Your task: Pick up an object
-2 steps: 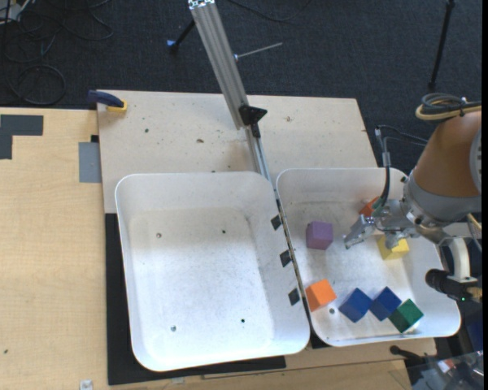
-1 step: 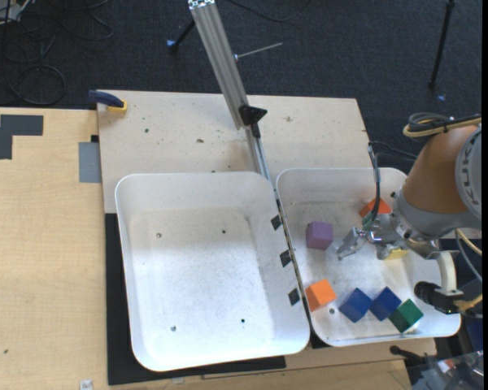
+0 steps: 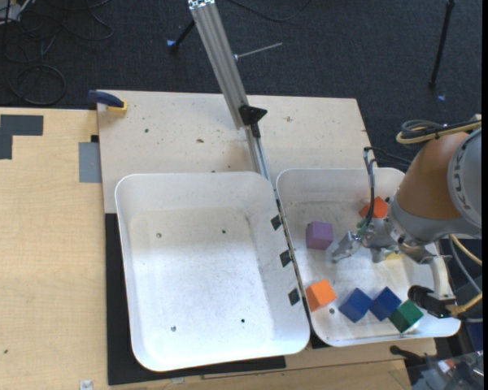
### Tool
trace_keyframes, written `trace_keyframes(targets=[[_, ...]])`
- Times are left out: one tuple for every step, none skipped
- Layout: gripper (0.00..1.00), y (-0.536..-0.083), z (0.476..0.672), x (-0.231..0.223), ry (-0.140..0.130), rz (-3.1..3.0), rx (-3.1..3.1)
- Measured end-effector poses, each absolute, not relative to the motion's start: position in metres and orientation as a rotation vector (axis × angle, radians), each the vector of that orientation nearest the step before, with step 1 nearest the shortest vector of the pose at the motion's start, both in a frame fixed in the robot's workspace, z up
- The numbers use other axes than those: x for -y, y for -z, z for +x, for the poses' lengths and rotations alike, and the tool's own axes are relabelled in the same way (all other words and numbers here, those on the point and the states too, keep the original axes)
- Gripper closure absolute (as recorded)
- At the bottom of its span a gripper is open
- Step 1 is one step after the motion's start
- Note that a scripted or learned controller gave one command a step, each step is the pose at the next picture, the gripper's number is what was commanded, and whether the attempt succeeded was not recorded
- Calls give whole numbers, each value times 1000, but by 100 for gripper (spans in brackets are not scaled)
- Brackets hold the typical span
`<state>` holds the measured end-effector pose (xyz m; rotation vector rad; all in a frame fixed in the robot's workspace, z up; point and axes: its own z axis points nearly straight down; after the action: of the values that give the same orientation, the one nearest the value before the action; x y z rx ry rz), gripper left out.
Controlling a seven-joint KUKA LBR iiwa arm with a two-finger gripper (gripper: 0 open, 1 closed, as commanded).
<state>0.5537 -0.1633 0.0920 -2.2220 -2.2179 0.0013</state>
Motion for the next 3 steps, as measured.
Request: trace_keyframes(targets=[[100, -102, 553, 164, -1, -2227, 2211], [100, -165, 555, 166, 2, -2221, 2224], [100, -205, 552, 164, -2, -2218, 2222]])
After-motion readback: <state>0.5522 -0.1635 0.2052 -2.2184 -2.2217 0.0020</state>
